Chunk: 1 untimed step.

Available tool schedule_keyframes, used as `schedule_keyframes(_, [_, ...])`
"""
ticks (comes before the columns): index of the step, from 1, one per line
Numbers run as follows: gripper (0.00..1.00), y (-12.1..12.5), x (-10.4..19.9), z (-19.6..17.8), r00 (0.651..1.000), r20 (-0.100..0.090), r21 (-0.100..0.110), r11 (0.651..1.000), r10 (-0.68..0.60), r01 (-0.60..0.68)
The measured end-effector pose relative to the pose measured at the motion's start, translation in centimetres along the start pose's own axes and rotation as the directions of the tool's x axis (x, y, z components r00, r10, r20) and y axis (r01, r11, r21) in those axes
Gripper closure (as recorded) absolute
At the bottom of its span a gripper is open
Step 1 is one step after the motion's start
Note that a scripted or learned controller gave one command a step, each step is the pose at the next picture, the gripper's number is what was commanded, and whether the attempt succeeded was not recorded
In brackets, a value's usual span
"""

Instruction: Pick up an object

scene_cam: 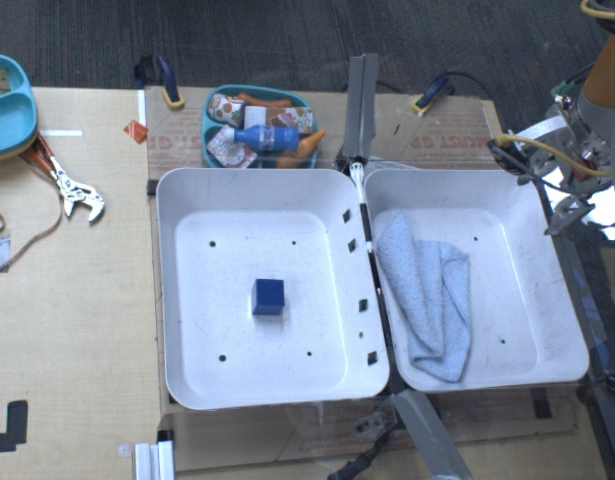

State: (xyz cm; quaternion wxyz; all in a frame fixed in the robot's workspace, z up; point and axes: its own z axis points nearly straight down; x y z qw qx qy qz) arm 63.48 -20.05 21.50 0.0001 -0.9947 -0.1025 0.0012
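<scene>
Cube: blue block, squarish, no long axis, mid left bin.
Towel: grey cloth, lengthwise front-to-back, right bin.
Arm: grey arm at table's far right corner.
Claw: state cannot be told.

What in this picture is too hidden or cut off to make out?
- Claw: at the camera view's right edge, tangled in cables, fingers unclear.
- Towel: its folds may cover something.
- Tub: contents jumbled, too small to name.
- Blue tray: cut by the left edge.
</scene>
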Motion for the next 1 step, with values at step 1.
schedule_keyframes(1, [0.0,2.14,-0.58,0.71,1.0,0.001,0.0,1.0,0.005,-0.005])
